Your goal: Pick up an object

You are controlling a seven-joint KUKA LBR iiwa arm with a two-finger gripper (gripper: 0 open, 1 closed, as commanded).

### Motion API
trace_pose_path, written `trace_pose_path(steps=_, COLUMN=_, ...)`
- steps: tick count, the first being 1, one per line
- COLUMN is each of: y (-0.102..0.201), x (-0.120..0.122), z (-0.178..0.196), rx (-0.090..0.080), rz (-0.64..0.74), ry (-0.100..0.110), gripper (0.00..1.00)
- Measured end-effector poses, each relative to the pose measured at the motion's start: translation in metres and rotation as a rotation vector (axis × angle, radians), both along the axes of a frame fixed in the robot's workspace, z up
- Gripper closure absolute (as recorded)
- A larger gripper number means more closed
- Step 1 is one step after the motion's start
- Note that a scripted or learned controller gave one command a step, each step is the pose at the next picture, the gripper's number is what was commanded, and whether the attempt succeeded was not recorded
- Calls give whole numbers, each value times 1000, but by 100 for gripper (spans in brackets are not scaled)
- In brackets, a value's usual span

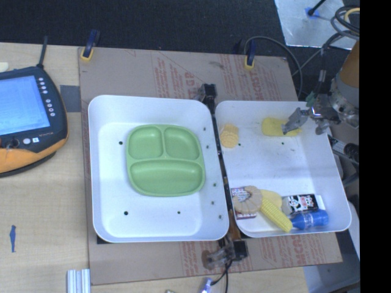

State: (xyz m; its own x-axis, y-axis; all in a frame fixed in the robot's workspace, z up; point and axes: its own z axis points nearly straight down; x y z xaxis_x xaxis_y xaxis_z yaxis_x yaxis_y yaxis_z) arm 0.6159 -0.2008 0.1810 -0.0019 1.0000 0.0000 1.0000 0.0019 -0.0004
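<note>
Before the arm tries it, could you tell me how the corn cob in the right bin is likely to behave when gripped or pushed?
The corn cob looks long and rounded, so it may roll if nudged sideways. It appears to be a stiff toy piece, probably light. It lies against the wrapped snack and near the blue bottle, so a push would likely shift those too.

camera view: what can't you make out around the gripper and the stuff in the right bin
- Gripper: small and dark over the yellow object; contact or grip cannot be told.
- Arm: cut off by the right edge of the camera view.
- Snack packet: partly covered by the corn cob; label too small to read.
- Blue bottle: beside the black-and-white packet; print illegible.
</note>
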Motion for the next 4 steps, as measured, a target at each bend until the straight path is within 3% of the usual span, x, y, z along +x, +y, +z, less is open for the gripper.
trace_pose_path(steps=1, y=32, x=33, z=-62, rx=0, rz=3, ry=4, gripper=0)
trace_pose_path(steps=2, y=7, x=41, z=-85, rx=7, rz=2, ry=7, gripper=0)
trace_pose_path(steps=3, y=-2, x=42, z=-86, rx=19, rz=6, ry=9, gripper=0)
trace_pose_path(steps=4, y=-11, x=36, z=-40, rx=0, rz=1, ry=0, gripper=0)
